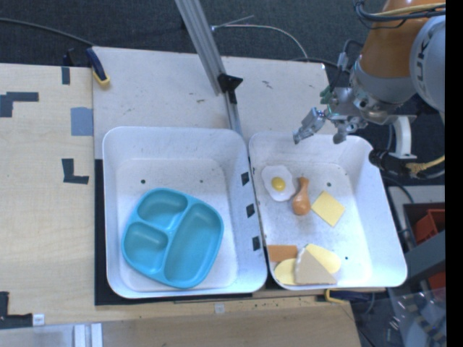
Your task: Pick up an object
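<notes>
Toy food sits in the right bin (376, 215): we see a fried egg (277, 183), drumstick (302, 196) and cheese slice (328, 209). Left of that bin, a blue plate (172, 237) fills its twin on the pale surface (36, 157). Above the right bin's far rim, our gripper (323, 126) hangs spread, grasping nothing.

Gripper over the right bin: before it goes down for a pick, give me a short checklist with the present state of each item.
1. Gripper carrying nothing: ok, nothing sits between its fingers.
2. Fingers spread for a grasp: ok, they stand apart.
3. Targets within the right bin: ok, fried egg, drumstick and cheese slice lie there.
4. Gripper above a target: not ok, it hangs at the bin's far rim, beyond the egg.
5. Egg and drumstick separated: cannot tell, they lie very close.
6. Blue plate out of the way: ok, it sits in the left bin.
</notes>
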`<state>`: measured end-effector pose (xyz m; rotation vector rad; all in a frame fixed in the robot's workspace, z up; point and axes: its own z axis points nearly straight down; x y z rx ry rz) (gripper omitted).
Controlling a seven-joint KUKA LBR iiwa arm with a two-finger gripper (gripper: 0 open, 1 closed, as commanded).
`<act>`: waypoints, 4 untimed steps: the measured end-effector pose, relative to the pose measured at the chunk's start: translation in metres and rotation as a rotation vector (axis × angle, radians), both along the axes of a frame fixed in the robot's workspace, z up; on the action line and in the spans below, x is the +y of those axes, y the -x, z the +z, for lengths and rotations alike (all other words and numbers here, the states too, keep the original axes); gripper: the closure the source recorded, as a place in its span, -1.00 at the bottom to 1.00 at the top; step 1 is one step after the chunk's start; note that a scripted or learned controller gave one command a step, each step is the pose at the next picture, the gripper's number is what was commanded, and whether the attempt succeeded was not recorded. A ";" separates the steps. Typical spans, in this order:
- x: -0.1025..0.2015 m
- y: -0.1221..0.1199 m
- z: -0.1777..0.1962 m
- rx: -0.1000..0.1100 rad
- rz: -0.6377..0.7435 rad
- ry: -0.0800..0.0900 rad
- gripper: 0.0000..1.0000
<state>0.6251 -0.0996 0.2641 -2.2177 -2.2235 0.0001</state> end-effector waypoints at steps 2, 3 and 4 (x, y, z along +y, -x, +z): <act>-0.007 -0.055 -0.094 0.007 0.000 0.001 -1.00; -0.064 -0.018 0.010 -0.008 -0.005 0.005 -1.00; -0.052 -0.054 -0.137 0.008 -0.001 0.001 -1.00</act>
